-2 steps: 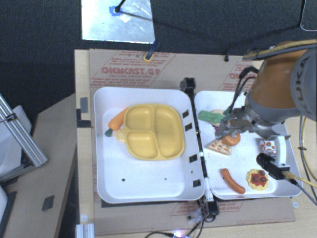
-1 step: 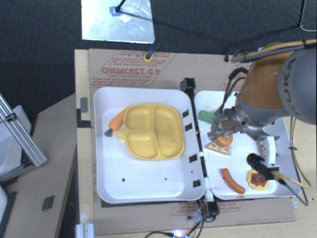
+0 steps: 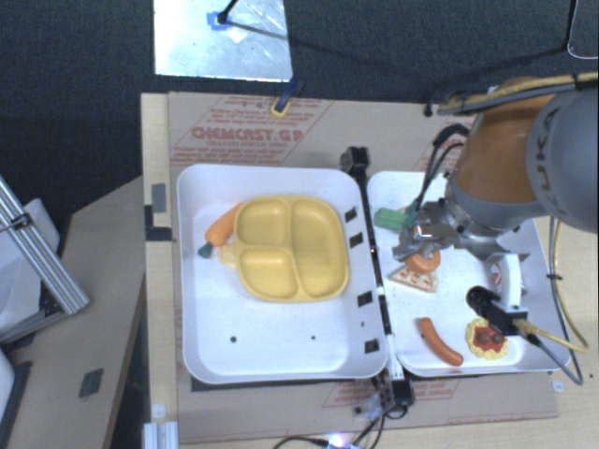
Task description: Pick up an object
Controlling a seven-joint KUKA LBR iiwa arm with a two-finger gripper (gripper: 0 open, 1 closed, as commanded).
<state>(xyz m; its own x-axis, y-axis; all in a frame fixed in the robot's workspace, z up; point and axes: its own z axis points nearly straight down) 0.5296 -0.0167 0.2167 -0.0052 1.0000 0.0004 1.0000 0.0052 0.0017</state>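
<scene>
Cardboard (image 3: 248, 131) reads "CHEMCAST GP".

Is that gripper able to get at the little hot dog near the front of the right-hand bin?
Probably yes. The hot dog lies alone on the bin floor, nothing over it, and the gripper hangs above the pizza slice just behind it.

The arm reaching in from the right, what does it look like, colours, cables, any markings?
The arm is rounded grey with a broad orange band above the wrist and partial dark letters on the grey shell. Black cables loop beside the band. The gripper is a small grey metal assembly.
</scene>
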